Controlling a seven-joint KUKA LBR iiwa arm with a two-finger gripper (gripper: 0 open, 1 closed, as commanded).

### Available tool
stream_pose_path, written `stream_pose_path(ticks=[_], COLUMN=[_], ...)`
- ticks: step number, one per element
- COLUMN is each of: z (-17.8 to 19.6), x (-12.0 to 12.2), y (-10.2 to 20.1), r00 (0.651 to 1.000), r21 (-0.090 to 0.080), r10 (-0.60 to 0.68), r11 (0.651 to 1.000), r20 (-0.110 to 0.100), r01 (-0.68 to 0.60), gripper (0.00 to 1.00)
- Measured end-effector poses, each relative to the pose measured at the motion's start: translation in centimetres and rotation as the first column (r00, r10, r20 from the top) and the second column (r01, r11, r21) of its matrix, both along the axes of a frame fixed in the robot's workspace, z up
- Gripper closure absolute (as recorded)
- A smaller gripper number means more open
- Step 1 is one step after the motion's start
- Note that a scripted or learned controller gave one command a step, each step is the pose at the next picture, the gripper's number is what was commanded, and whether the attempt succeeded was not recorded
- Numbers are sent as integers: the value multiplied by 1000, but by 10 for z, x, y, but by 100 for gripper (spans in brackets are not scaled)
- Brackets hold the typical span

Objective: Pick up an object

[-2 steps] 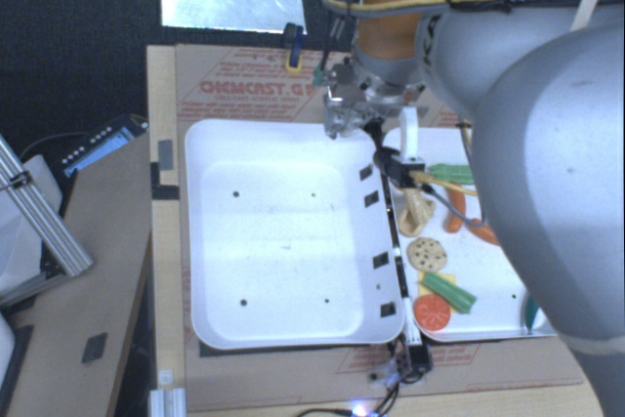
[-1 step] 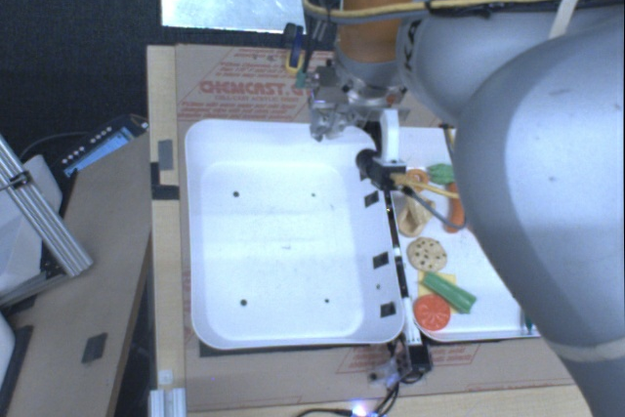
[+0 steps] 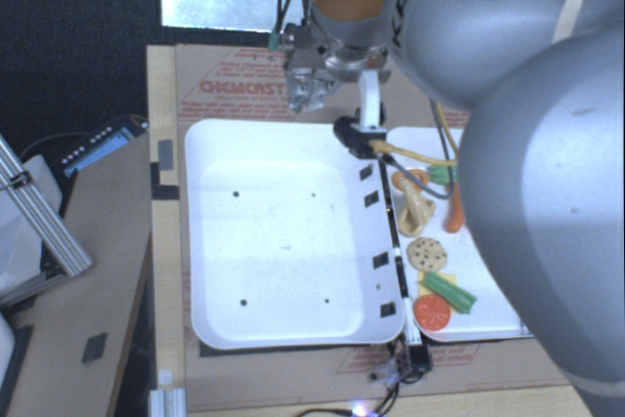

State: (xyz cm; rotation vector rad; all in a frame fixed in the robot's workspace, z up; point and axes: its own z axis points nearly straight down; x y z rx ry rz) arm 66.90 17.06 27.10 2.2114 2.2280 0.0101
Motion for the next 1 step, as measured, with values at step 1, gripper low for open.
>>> stream_pose_path(ticks=[1], z=[-14], x=[-1], y=[35], r00=[1000], r21=[-2], r10=[-1], r11=[1000], r20=[-5], r01=[1], gripper=[100])
